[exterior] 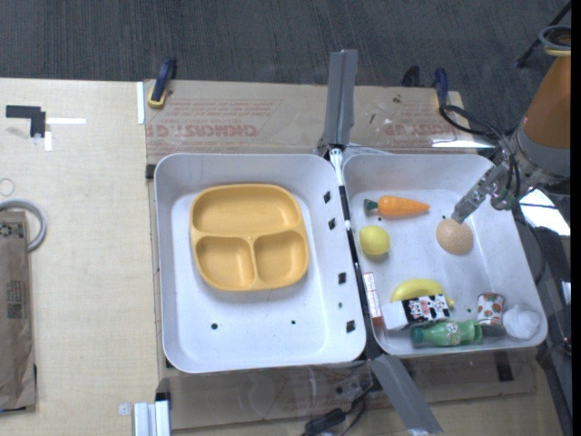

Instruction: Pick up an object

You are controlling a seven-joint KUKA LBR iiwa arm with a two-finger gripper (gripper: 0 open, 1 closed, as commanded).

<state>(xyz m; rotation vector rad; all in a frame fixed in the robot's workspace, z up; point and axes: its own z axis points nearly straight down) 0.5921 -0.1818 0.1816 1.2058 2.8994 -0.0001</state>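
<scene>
The gripper (pixel 460 211) hung just far-right of the egg (pixel 454 237), nearly touching it; whether its tip was apart or together I cannot tell.

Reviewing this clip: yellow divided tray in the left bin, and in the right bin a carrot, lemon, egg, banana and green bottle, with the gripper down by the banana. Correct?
One slip. In the camera view the gripper is down by the egg, not the banana, which lies nearer the front of the right bin. The rest stands: yellow divided tray in the left bin; carrot, lemon and green bottle in the right.
</scene>
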